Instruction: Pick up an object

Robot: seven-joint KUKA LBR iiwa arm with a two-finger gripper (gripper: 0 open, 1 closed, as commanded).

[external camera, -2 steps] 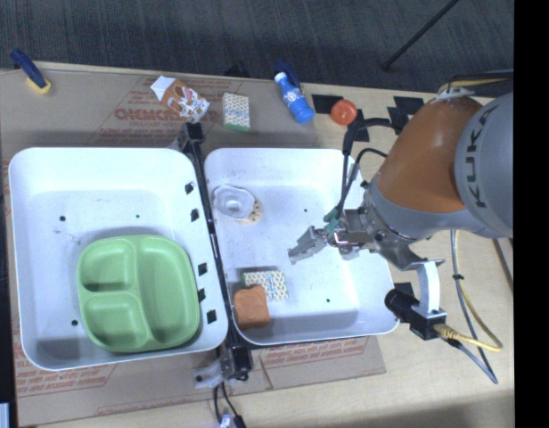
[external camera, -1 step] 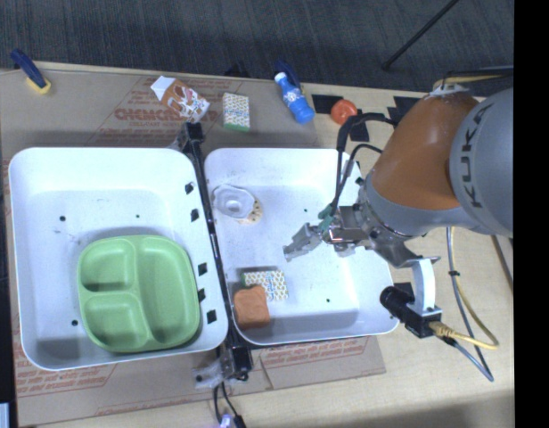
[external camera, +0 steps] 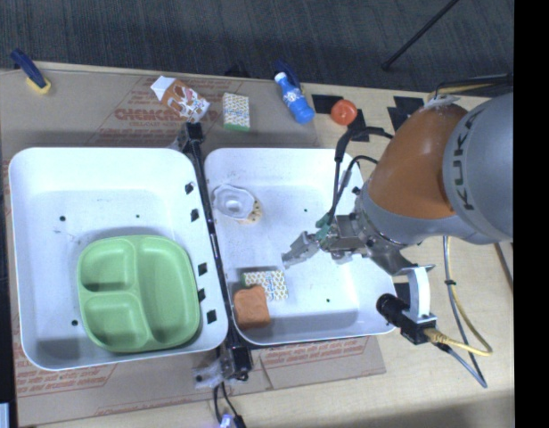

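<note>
In the right bin [external camera: 346,172], an orange block [external camera: 251,307] lies at the front left corner. A small patterned pad [external camera: 267,283] touches its far side. A clear glass-like object [external camera: 232,201] rests near the bin's back left. My gripper [external camera: 295,249] hovers over the middle of the right bin, just right of and above the patterned pad. Nothing shows in its grasp. The grey arm with its orange band [external camera: 417,172] covers the bin's right side.
The left bin [external camera: 43,185] holds a green divided plate [external camera: 137,292]. Behind the bins on the cardboard lie a blue bottle [external camera: 295,100], an orange ball [external camera: 344,111], a patterned box [external camera: 236,111] and a snack packet [external camera: 179,99]. Cables trail at the front right.
</note>
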